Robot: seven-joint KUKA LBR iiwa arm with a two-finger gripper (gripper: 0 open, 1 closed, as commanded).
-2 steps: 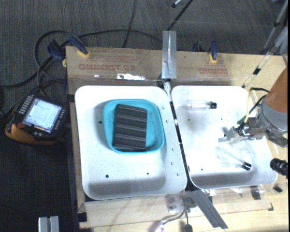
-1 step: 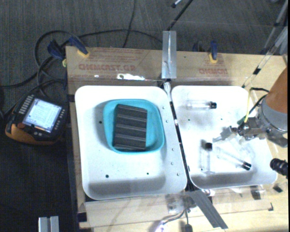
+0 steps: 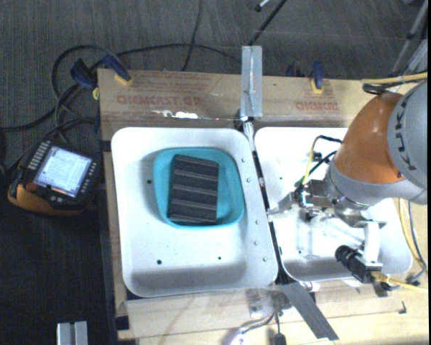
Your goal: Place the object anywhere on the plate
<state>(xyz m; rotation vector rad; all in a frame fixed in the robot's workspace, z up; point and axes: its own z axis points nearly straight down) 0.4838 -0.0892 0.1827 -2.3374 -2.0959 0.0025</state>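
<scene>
One dark ridged block [image 3: 195, 189] lies on teal plate [image 3: 230, 192], left bin [image 3: 133, 250]; tool [image 3: 317, 225] state unclear.

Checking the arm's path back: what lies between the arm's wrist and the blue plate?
In the camera view, the two bins' adjoining rims lie between the wrist and the blue plate, which bears a dark ridged block.

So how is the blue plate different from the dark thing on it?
The plate is bright turquoise, while the block is dark grey, almost black. The plate looks smooth with a raised rim; the block has ridges running across it. The plate is the bigger one, and the block lies on top of it, inside its edges. Both are roughly rectangular with rounded corners, and both are in the left bin.
</scene>
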